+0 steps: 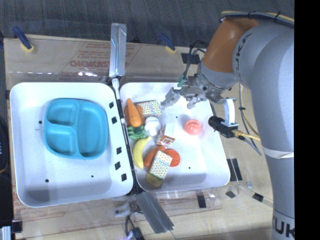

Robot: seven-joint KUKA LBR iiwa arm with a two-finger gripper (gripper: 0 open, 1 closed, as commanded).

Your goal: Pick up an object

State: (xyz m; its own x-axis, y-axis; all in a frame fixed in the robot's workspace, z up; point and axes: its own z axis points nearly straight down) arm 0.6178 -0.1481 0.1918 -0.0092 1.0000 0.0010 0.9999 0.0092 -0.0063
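The arm (260,84) entered from the right and occupied the upper right of the view, its orange band (225,44) above the wrist. Two white bins stood side by side on the bench (60,59). The left bin (25,149) held a blue tray (76,127) with three compartments. The right bin (212,159) held all the loose objects.

The gripper (182,99) hung over the upper part of the right bin. Its two fingers were spread apart, with nothing between them. One fingertip (167,99) lay just beside the patterned box (148,107) at the bin's upper left; whether it touched could not be told.

Objects in the right bin, largest first:
- a banana (140,151) near the divider, lying lengthwise
- a carrot (132,113) above it, beside the patterned box
- a second patterned box (161,164) low in the bin, resting against an orange-red piece (172,157)
- a pink ball (193,127) alone at mid-bin, well apart from the cluster and below the gripper
- a white ball (151,125) between the carrot and banana
- green leaves (134,132) under the carrot
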